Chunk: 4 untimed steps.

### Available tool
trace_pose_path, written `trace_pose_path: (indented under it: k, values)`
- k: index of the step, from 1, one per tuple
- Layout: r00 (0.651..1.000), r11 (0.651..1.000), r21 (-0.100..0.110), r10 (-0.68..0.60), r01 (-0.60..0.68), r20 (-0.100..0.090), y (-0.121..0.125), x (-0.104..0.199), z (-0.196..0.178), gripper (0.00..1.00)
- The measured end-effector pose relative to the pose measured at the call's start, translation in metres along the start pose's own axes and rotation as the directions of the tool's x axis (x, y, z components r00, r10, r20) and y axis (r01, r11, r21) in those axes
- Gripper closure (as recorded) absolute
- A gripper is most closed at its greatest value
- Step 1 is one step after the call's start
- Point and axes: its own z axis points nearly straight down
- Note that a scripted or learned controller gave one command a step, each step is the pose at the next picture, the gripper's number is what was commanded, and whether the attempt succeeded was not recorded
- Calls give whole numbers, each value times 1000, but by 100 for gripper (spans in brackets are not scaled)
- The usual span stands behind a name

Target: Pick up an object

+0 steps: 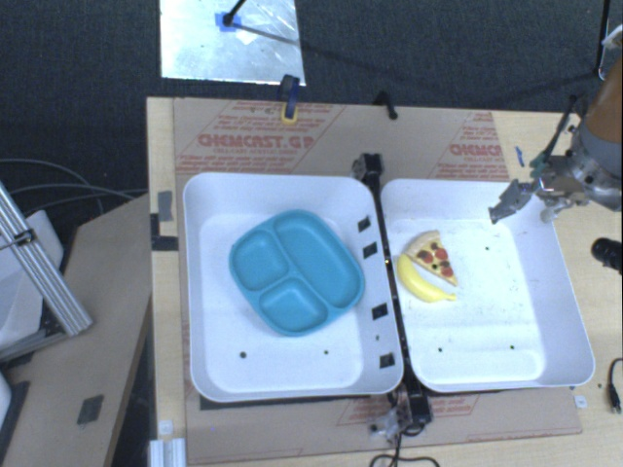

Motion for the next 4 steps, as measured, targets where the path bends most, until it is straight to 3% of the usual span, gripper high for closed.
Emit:
trace_pose_path:
  k: [1, 2, 3, 4]
  values:
    - [1000, 1000, 0, -15, 15, -7, -1, 142, 9, 0]
    - [1000, 1000, 8, -3, 3, -3, -54, 168, 60, 0]
    - [1000, 1000, -5, -6, 6, -3, -62, 224, -12, 0]
    - [1000, 1000, -5, -3, 3, -2, -61, 221, -20, 100]
